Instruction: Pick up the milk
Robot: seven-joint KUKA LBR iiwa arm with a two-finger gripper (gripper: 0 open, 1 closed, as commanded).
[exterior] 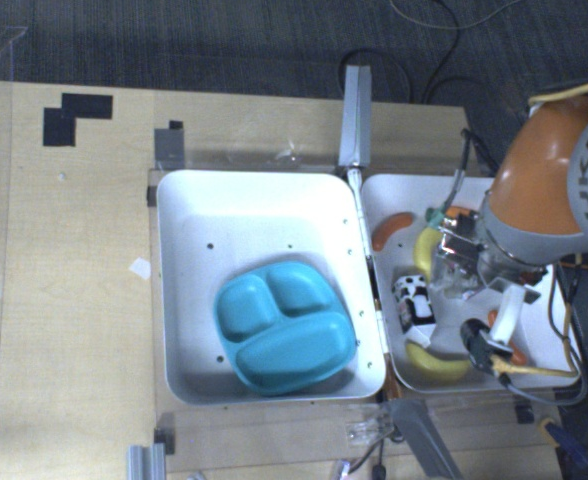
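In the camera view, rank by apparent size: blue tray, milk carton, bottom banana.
1. Blue tray, clearly largest.
2. Bottom banana, though partly hidden by the arm.
3. Milk carton, looks slightly smaller; close call.

The arm [564, 183] comes in from the right edge of the bench, its big orange band rounded toward the camera and sitting high over the far right corner of the right bin [544, 343]. Below the band the grey wrist drops down and leftward, ending in a cluster of metal fittings. The gripper [452, 278] hangs beneath that, low over the middle of the right bin, just beside the divider side. Cables trail off the wrist toward the bin's near right corner. How the gripper's tips stand can't be made out from this angle.
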